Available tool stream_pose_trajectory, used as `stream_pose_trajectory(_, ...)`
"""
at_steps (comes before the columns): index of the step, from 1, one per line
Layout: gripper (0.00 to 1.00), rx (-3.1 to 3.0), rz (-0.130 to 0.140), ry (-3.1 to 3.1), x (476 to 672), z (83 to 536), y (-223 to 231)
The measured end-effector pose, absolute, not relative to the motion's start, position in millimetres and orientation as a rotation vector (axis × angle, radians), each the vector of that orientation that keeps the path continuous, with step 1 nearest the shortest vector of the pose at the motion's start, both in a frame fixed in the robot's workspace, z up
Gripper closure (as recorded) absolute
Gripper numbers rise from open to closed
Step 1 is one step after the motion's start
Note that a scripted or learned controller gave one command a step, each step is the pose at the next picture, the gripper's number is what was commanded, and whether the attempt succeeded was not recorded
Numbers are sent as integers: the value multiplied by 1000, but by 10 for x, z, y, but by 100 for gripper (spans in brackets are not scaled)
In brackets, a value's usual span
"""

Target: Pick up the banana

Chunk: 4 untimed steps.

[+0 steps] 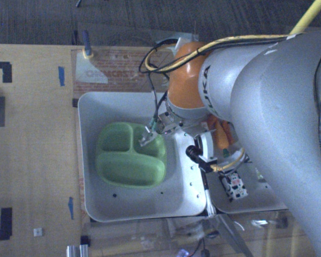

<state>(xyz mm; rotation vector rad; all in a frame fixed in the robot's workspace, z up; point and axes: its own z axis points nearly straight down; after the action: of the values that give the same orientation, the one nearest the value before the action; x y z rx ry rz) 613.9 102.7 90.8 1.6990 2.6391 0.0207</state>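
Wooden bench (pixel 37 165) bears two white bins (pixel 96 197)

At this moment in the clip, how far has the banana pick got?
Done: the arm has reached into the left bin. In hand: the gripper sits low over the green divided plate, at its upper right compartment; nothing is visible between its fingers. Left: finding, grasping and lifting the banana, which I cannot make out.
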Motion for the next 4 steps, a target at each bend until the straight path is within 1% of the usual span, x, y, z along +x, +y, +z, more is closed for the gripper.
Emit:
stream_pose_trajectory(1, 0, 1580, 3, 2712, 5846, 1855, 649)
stream_pose_trajectory(2, 0, 1451, 0, 2788, 5596, 1747, 1140)
stream_pose_trajectory(3, 0, 1480, 9, 2768, 5569, 972, 1015)
stream_pose_trajectory(4, 0, 1390, 3, 2819, 6218, 900, 984)
